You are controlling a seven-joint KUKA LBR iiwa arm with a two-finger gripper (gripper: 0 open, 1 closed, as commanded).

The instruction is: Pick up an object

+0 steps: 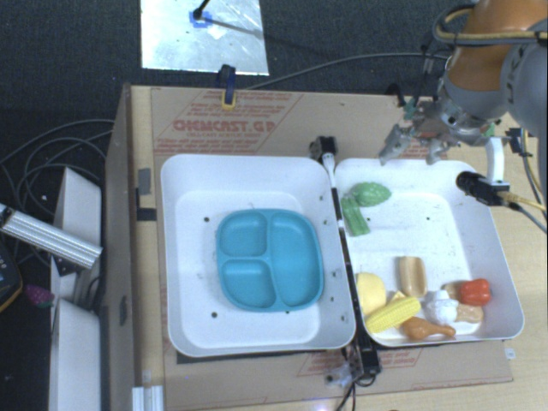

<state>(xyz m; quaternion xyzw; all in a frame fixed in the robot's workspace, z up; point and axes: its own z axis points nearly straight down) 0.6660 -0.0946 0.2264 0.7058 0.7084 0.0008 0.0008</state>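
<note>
Bench (257,114): a flat brown board with red lettering along its far edge carries two shallow white bins side by side.

Left bin (184,187): sits toward the bench's left side and holds a blue divided plate (269,259) lying flat near its centre, with three compartments visible.

Right bin (479,238): sits toward the bench's right side, its left wall touching the left bin's right wall. Its contents are in two groups. Near its far left corner lies a green leafy item (370,194) with a green strip (355,218) just beside it, along the left wall. Along its near edge lies a cluster of toy food: a pale yellow rounded piece (371,291), a corn cob (393,313), a tan bread-like roll (412,275), an orange-brown drumstick shape (425,329), a white piece (442,306) and a red tomato-like piece (474,292). These pieces touch or overlap one another; the exact stacking cannot be resolved.

Arm (501,32): grey with an orange band, it enters over the bench's far right corner.

End effector (421,149): hangs over the far edge of the right bin, well apart from the near-edge cluster and to the right of the green leafy item. Its two fingers stand spread apart with nothing between them; no object is grasped.
</note>
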